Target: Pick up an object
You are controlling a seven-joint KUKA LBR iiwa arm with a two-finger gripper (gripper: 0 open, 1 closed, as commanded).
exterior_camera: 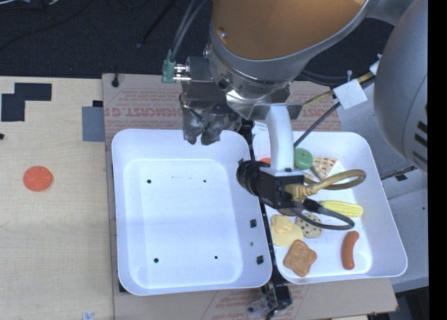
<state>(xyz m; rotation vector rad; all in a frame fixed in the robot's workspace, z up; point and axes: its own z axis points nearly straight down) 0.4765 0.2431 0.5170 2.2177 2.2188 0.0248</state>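
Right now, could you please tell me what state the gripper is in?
Gripper: cannot be told whether open or closed; it hangs above the far rim of the left bin.

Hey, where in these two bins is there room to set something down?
The left bin is bare across its whole floor, wall to wall; the claw hangs at its far rim. The right bin is crowded through the middle with corn, toast and sausage; only a strip along its right wall, beyond the sausage, is free.
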